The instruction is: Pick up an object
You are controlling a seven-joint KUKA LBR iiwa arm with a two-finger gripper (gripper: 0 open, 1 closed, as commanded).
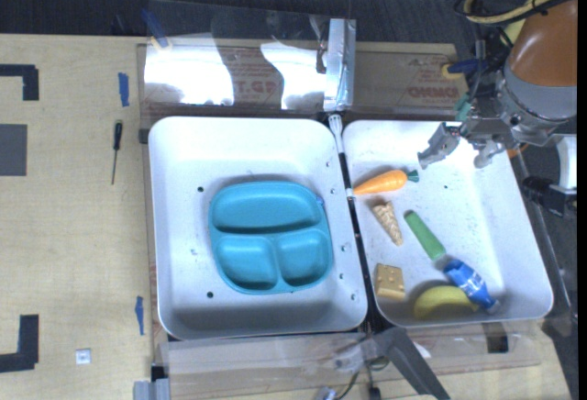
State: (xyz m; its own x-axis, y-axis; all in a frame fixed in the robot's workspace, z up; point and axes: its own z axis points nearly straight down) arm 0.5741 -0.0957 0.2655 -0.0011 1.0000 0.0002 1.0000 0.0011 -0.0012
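**Q:** Where is the arm, and what is its gripper doing?

**A:** The grey arm with its orange band enters from the right. Its gripper (pixel 461 149) hangs over the far right part of the right bin (pixel 527 233), fingers spread apart with nothing between them.

**Q:** What lies in that bin?

**A:** A toy carrot (pixel 381 181) lies near the bin's left wall, just below and left of the gripper. Beneath it sits a tan bread stick (pixel 389 222), and beside that a green cylinder (pixel 425 234) lies at a slant. Along the near edge are a cheese cube (pixel 390 281), a yellow lemon (pixel 438 300) and a blue bottle (pixel 470 284) touching the lemon.

**Q:** And the left bin (pixel 174 205)?

**A:** It holds a blue divided tray (pixel 269 234) with three compartments.
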